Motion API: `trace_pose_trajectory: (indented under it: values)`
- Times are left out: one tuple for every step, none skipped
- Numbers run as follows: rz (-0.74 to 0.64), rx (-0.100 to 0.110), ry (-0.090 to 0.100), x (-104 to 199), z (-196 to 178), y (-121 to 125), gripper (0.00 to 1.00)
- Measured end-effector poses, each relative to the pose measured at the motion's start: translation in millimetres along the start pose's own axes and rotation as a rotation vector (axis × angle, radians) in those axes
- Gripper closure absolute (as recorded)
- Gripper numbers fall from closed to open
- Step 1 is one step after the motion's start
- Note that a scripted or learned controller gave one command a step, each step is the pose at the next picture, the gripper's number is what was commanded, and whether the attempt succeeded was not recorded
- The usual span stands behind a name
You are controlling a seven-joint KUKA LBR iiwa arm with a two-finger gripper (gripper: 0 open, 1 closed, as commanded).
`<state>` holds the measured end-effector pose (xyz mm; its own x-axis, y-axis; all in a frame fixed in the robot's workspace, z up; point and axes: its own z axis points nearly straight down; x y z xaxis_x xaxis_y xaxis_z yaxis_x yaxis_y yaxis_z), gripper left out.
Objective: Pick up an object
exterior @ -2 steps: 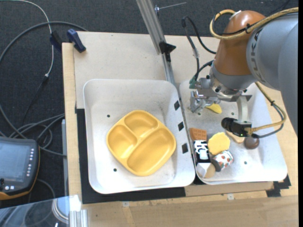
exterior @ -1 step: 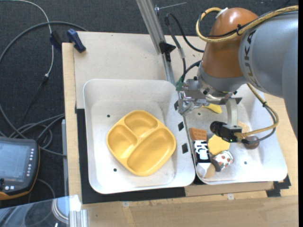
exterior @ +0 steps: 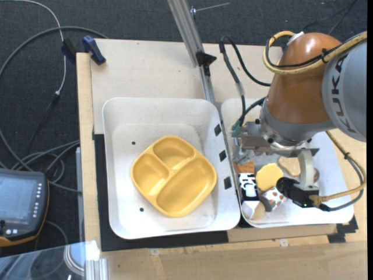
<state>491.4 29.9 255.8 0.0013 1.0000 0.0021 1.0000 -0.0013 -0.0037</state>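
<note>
Reaching into one of the two bins [exterior: 337,177], the gripper [exterior: 265,147] sits low over a cluster of small things, with the bulk of the wrist covering it from above. Whether the gripper is open or closed cannot be told, and nothing can be seen held in it.

Progress, as a judgement: the pick is not yet confirmed. The approach to the cluster looks complete; the grasp and the lift remain.

Candidate things, from the gripper outward:
- A yellow round piece [exterior: 269,177] lies just beyond the gripper, toward the bin's front wall. It is the nearest thing to it.
- A tan piece [exterior: 291,167] lies just beside the yellow one, partly under the wrist.
- An orange piece [exterior: 245,167] lies close to the gripper, against the wall shared with the other bin.
- A black-and-white piece [exterior: 249,185] and a small spotted cup [exterior: 272,200] lie farther toward the front wall, touching or nearly touching the yellow piece.

Obstructions: the pieces crowd one another and sit close to two bin walls, so a clean closure on a single piece is likely to be hard.

Farther from the gripper, the neighbouring bin [exterior: 116,156] holds a yellow divided plate [exterior: 173,175], well apart from the cluster. A metal rail [exterior: 185,22] and black cables [exterior: 233,69] cross the bench behind the gripper.
</note>
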Motion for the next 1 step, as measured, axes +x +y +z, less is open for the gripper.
trace_pose_trajectory:
  values:
    - [-0.003,-0.007,-0.001,2.9,-34.4,-14.8,1.00]
